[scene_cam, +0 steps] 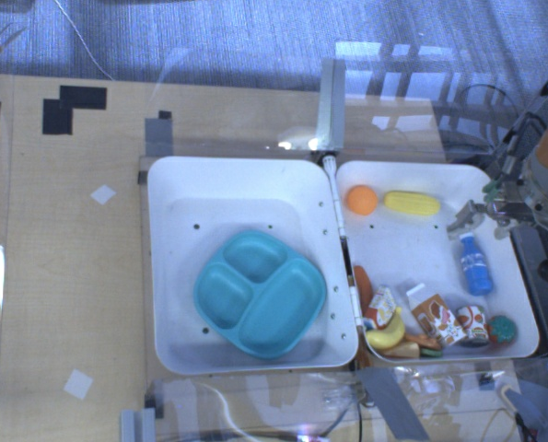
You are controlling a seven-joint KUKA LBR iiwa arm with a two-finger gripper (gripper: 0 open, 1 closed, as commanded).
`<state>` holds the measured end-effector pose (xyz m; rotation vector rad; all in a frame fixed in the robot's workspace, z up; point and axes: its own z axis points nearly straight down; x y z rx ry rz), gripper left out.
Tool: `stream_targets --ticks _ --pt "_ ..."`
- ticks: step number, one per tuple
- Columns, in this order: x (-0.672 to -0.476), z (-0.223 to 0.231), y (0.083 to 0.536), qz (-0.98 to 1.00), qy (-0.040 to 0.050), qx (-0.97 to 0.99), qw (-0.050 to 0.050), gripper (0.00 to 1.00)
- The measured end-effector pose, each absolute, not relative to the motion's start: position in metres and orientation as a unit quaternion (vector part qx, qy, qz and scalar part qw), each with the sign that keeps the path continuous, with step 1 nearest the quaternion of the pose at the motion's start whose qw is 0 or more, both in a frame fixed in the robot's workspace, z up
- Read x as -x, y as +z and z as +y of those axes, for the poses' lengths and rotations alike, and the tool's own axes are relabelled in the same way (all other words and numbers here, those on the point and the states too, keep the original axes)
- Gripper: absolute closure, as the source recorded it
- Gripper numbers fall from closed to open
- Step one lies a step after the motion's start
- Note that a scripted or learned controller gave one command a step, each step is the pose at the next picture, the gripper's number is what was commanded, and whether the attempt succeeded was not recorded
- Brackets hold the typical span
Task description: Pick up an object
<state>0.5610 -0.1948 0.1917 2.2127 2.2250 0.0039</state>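
My gripper hangs over the right edge of the right bin, open, with nothing between its fingers. A blue bottle lies just below it in the view, apart from the fingertips. At the bin's far end rest an orange ball and a yellow corn cob. Along the near wall lie a banana, a brown carton, a small can and a green and red ball.
The left bin holds a blue divided plate. A red and white packet and an orange stick lie by the divider between the bins. Cables and a metal frame stand behind the arm.
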Motion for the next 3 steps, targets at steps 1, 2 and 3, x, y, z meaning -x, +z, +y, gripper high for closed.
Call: stream_targets --ticks 1,2,3 --pt "-0.553 -0.204 0.097 0.721 0.002 -0.692 0.003 0.0" --pt "-0.555 -0.204 0.108 0.722 0.0034 -0.692 0.005 1.0" --pt "-0.646 -0.162 0.184 0.642 0.0021 -0.767 0.003 1.0"
